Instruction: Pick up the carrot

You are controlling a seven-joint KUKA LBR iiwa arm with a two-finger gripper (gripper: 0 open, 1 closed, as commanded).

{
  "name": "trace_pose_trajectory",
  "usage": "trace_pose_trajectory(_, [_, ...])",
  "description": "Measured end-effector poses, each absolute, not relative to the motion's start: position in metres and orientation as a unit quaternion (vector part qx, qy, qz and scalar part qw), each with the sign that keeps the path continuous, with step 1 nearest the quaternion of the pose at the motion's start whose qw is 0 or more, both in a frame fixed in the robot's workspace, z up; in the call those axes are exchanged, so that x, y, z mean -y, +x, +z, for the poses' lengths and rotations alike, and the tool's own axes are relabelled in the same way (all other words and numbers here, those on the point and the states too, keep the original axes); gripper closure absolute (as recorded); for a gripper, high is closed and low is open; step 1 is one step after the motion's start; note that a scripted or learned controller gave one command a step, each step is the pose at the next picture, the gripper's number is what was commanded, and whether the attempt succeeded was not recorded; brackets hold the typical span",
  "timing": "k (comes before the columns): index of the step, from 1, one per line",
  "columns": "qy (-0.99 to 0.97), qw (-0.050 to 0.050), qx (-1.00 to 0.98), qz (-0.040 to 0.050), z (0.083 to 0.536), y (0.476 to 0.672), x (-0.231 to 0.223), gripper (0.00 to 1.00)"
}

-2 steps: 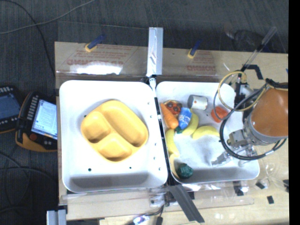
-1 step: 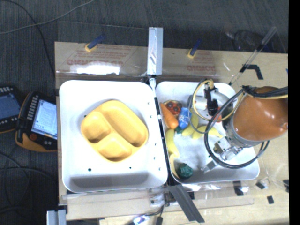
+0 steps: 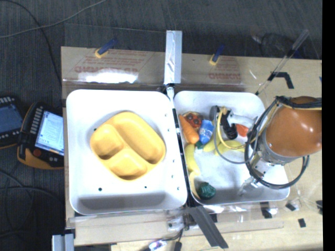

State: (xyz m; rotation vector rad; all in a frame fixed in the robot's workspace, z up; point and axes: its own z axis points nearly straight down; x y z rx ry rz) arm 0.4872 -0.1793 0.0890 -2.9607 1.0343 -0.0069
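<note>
Arm [image 3: 293, 132]: right part cut off at frame's right side; its bulk covers the gripper | Handheld device [image 3: 6, 120]: cut by left edge | Carrot [image 3: 188, 129]: upper end overlapped by a red item [image 3: 194, 120], indistinct | Bottom-centre hardware: blurred, unidentifiable

The table [image 3: 73, 67] is brown, cardboard-looking, with printed markings near the back edge. Sitting on it side by side are two white bins, the left bin [image 3: 78, 156] and the right bin [image 3: 261, 106], touching along the middle. Two clips, blue and yellow [image 3: 106, 47], sit at the back.
</note>
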Motion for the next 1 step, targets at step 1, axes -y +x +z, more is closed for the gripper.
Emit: trace_pose_trajectory(1, [-0.944, 0.006, -0.330, -0.0037, 0.0983, 0.4899, 0.1772, 1.00])
